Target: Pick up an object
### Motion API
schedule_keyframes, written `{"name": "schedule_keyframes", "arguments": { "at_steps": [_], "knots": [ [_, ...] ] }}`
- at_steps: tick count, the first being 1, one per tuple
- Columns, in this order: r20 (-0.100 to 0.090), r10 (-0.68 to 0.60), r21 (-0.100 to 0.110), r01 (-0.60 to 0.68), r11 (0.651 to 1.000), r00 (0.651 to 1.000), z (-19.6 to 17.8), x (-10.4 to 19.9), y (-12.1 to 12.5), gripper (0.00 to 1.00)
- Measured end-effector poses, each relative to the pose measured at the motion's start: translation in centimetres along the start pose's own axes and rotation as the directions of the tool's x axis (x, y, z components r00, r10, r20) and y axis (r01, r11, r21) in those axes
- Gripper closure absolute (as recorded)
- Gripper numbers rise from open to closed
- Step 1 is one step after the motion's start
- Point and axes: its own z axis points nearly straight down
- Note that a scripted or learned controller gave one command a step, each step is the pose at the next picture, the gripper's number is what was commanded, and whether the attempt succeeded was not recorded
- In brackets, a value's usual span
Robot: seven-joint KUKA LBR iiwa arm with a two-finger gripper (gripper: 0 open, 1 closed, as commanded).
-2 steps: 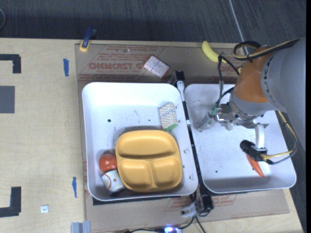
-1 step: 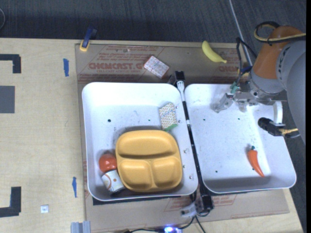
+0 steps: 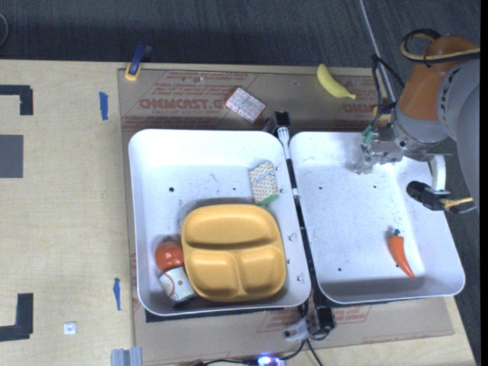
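**Arm over right bin's far edge, carrot lying loose near its front**

Gripper [image 3: 371, 158] sits at the far edge of the right bin [image 3: 343, 204], small and partly hidden under the grey wrist; how far it is open cannot be told, and nothing can be seen in it. Orange band of the arm [image 3: 427, 82] is at the far right.

Orange toy carrot [image 3: 402, 255] lies on the right bin's floor, near-right part, green tip pointing far, well apart from the gripper.

Left bin [image 3: 152, 174] holds a yellow compartment tray [image 3: 232, 252] turned upside down, taking up the near half. Touching its left side: a red-orange rounded toy [image 3: 168, 255] and just near of that a small white-and-orange cylinder [image 3: 175, 284]. A patterned packet [image 3: 263, 181] lies just beyond the tray at the bin's right wall; print too small to read.

Cardboard sheet [image 3: 191, 97] under the bins has red lettering reading roughly "CHEMCAST", partly covered. On it: a checked wrapper [image 3: 245, 104] beyond the left bin, a yellow banana [image 3: 334, 82] beyond the right bin. Blue tape marks [image 3: 103, 105] on the wooden bench at left
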Motion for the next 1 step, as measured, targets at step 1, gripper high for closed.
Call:
{"name": "schedule_keyframes", "arguments": {
  "at_steps": [1],
  "knots": [
    [-0.003, 0.001, 0.000, -0.001, 1.000, 1.000, -8.99, 8.31, 1.11, 1.00]
  ]
}}
